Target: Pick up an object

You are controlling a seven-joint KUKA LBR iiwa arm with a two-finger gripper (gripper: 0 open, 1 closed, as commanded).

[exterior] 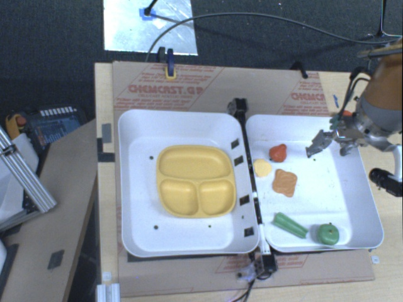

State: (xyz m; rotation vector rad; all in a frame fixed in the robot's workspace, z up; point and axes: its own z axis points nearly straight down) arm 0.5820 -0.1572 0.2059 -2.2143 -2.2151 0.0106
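Observation:
The right bin (352,194) holds several small toy foods. A red piece (278,152) lies near its upper left, with a pale yellow round piece (262,167) just below and left of it. An orange waffle-like piece (284,182) sits under those. A long green piece (289,224) and a round green piece (327,233) lie along the front wall. My gripper (317,146) hangs over the bin's upper right part, to the right of the red piece and apart from it. Nothing shows in its grasp.
The left bin (135,168) holds a yellow three-compartment tray (194,180). A black hinge strip (245,175) runs between the bins. The grey arm with its orange band (384,99) comes in over the right bin's far right corner. A cable crosses the dark floor behind the bench.

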